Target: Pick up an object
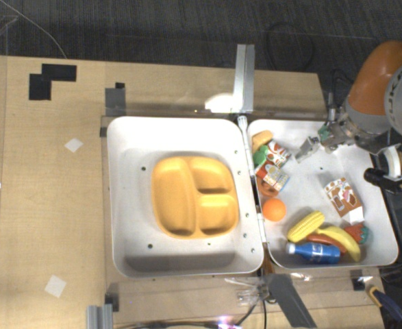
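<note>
My gripper (307, 147) hangs over the upper middle of the right bin (385, 256), reaching in from the grey arm with the orange band (382, 81). It is a short way right of a red and white carton (277, 154) and is not touching it. Below that carton lie a small packet (273, 178) and an orange ball (274, 210). A tan bun (261, 140) and a green item (259, 158) sit by the bin's left wall. Nothing shows in the gripper.
A brown and white carton (342, 197) lies at the right bin's middle right. Along its front edge are a yellow corn cob (305, 225), a banana (342, 240) and a blue bottle (315, 253). The left bin (122, 204) holds a yellow divided plate (192, 195).
</note>
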Action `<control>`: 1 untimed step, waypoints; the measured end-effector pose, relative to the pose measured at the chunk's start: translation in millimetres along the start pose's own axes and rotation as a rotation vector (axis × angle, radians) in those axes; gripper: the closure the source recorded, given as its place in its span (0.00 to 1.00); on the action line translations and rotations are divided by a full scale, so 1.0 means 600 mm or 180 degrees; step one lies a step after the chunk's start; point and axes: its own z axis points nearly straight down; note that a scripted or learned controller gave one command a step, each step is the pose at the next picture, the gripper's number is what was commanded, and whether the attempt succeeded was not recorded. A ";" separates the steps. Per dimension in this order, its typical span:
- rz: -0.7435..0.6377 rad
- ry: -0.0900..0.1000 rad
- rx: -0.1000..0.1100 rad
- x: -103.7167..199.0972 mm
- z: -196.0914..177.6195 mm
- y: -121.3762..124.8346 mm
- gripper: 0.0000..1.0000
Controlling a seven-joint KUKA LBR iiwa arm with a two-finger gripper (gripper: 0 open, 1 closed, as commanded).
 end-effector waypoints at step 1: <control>0.0007 0.0018 0.0021 0.047 0.020 -0.106 0.00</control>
